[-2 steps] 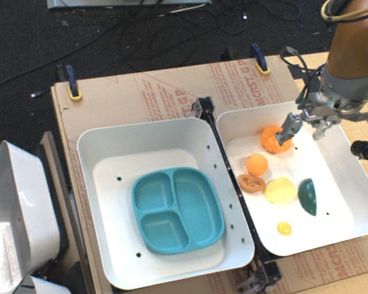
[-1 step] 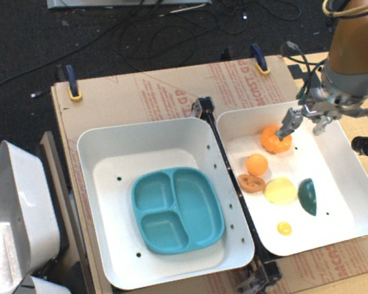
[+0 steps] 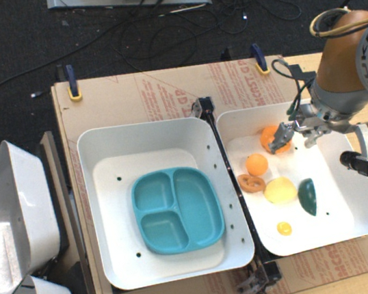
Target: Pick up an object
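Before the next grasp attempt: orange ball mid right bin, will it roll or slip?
The orange ball looks round and smooth, so a nudge would probably roll it. It sits against the brown ring, which may check it that way. Its gloss suggests it could slip.

The grey arm with the orange band (image 3: pixel 350 58) runs off the right edge of the frame, so its upper part is cut off. Its hand (image 3: pixel 283 137) covers part of the round orange object (image 3: pixel 268 138) in the right white bin (image 3: pixel 356 185); whether the fingers grip it is too small to tell. At the left edge, the tilted white containers (image 3: pixel 11 212) are cropped.
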You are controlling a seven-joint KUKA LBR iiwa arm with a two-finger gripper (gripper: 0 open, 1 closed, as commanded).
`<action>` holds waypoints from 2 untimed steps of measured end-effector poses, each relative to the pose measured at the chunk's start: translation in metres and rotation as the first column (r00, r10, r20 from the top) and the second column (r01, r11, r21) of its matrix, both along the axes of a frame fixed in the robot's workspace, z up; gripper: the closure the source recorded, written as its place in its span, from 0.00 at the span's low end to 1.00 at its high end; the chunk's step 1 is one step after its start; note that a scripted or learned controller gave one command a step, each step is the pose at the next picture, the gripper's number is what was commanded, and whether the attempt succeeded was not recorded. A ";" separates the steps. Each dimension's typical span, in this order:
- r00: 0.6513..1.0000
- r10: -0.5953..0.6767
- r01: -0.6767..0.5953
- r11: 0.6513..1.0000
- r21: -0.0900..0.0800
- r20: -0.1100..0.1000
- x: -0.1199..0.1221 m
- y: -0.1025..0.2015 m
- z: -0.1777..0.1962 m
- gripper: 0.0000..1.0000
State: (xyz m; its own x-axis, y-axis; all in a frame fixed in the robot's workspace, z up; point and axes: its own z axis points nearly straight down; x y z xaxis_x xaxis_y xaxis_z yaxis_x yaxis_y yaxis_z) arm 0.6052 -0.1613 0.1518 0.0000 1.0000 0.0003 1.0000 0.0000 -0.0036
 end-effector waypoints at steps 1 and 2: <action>1.000 0.000 0.000 1.000 0.000 -0.001 -0.001 0.001 -0.054 0.00; 1.000 0.000 0.000 1.000 -0.001 0.006 0.001 0.001 -0.040 1.00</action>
